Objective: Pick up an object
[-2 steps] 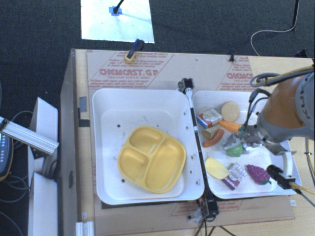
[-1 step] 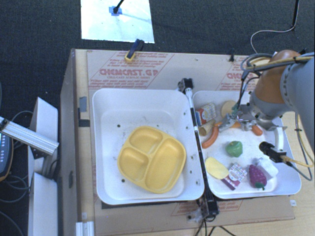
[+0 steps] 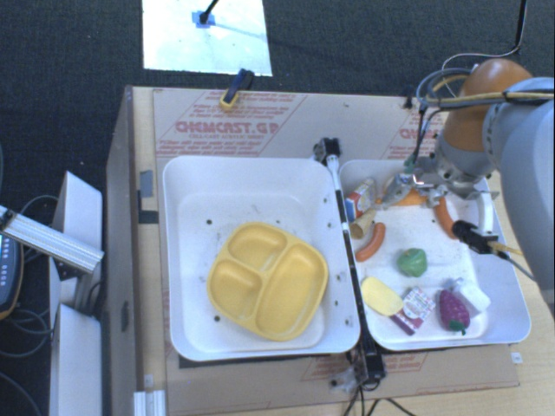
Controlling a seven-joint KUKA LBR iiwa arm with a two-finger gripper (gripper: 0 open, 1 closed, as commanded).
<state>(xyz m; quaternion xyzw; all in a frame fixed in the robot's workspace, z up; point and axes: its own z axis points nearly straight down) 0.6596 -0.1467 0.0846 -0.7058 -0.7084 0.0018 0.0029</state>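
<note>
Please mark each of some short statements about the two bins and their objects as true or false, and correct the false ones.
1. The yellow divided plate lies in the left bin. True.
2. The green object lies in the left bin. False: it lies in the right bin.
3. The purple object sits near the right bin's front edge. True.
4. The gripper hovers over the yellow divided plate. False: it is over the right bin's back part.

You have the left bin [image 3: 186, 232] as your landmark: a yellow divided plate [image 3: 267, 281] lies inside it toward its right front. Behind it, a yellow-and-black clip [image 3: 235, 90] sits on the board, and farther back a pale sheet [image 3: 205, 24] covers the dark floor
</note>
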